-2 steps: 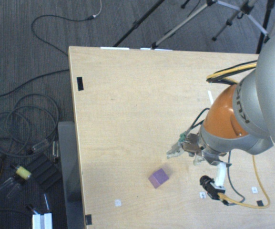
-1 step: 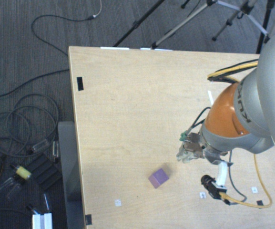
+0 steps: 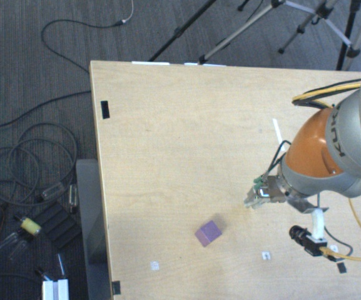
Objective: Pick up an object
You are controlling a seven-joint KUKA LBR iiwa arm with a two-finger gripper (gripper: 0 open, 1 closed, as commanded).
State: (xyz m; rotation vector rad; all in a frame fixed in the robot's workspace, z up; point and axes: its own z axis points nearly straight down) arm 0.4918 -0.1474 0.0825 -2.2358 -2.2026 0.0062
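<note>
A small purple cube [image 3: 208, 232] lies on the light wooden bench top [image 3: 167, 155], near its front edge. My gripper [image 3: 257, 196] hangs at the end of the grey and orange arm [image 3: 321, 155] on the right. It is up and to the right of the cube, apart from it by roughly a cube and a half. Nothing shows in the gripper.
A thin white stick [image 3: 276, 130] lies on the bench behind the arm. A black tab [image 3: 105, 109] sits near the bench's left edge. Two small white markers [image 3: 154, 266] [image 3: 266, 255] lie near the front. Cables and tripod legs cover the floor beyond the bench.
</note>
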